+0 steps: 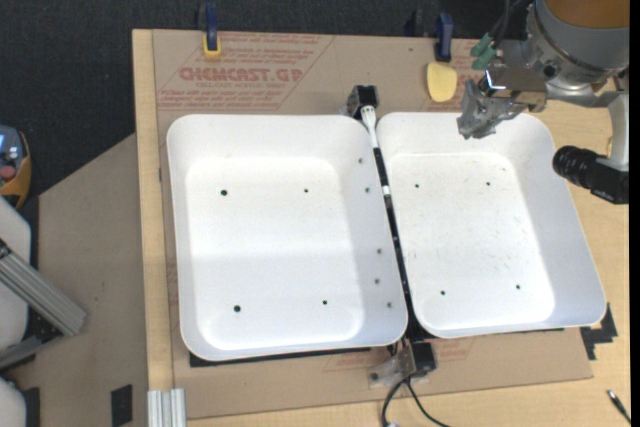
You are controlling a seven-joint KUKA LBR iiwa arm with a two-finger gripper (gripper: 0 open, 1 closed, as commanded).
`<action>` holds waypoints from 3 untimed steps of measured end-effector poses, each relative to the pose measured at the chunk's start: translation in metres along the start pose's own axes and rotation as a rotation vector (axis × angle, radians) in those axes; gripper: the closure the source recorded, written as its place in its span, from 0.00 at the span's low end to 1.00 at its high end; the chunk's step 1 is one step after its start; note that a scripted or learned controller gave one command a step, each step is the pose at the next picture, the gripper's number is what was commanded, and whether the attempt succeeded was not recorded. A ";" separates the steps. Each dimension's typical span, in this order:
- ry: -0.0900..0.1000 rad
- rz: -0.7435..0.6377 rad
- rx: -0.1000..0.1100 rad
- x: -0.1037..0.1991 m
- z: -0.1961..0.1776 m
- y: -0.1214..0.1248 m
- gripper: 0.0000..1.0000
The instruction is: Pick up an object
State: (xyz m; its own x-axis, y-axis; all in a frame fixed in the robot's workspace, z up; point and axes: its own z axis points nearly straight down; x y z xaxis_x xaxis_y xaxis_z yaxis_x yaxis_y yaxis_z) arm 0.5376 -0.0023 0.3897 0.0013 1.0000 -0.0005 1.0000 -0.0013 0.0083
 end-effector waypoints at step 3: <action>0.000 -0.002 0.004 0.025 0.069 0.043 1.00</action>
State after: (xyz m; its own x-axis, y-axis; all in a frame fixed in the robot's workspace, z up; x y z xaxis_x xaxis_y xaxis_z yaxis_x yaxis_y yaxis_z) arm 0.5810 0.0226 0.3206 -0.0006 1.0000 -0.0002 1.0000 0.0006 0.0045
